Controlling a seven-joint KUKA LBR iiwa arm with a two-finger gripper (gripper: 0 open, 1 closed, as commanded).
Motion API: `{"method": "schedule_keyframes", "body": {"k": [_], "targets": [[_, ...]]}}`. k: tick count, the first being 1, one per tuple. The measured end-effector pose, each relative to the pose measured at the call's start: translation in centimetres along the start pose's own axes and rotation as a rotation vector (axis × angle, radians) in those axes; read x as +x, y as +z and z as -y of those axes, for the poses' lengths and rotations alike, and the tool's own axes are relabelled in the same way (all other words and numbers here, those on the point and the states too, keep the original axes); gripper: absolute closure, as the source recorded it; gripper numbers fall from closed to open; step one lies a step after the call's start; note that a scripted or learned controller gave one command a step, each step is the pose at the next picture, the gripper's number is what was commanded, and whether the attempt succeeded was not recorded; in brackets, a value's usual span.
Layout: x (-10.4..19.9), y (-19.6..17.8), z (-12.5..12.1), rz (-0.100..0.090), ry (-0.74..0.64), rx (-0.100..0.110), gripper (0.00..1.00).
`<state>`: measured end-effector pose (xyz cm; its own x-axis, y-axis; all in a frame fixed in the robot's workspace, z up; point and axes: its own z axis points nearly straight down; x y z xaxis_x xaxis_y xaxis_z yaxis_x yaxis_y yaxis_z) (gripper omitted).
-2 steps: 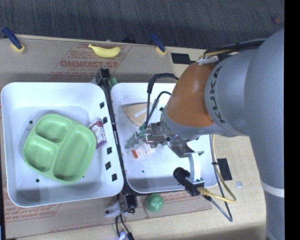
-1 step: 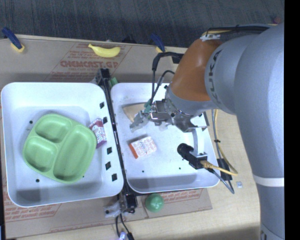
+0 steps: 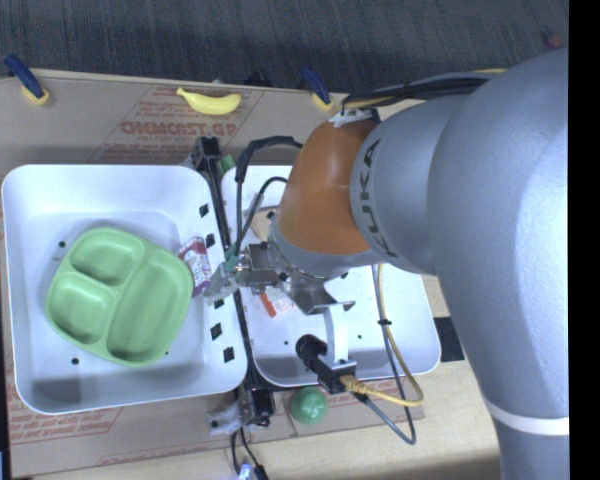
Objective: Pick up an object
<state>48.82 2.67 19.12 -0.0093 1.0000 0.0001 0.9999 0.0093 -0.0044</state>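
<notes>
Since the arm [image 3: 420,198] hangs low over the right bin [image 3: 410,353], you can't tell the fingers' state, likely reaching for clutter.

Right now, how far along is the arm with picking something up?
Done: the arm has reached over the right bin. In hand: its end effector sits low by the divider, near a small wrapped item. Left: no lift is evident; a grasp can't be confirmed.

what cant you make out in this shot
- Gripper: open or shut unclear in the camera view; wrist and cables crowd it.
- Right bin: most of its floor is hidden under the arm.
- Small wrapped item beside the green tray: too blurred to identify.
</notes>
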Motion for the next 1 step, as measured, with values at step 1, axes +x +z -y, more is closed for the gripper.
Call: {"method": "schedule_keyframes", "body": {"k": [1], "targets": [[-6.31, -11.72, -3.37, 0.002, 0.004, -0.011, 0.00]]}}
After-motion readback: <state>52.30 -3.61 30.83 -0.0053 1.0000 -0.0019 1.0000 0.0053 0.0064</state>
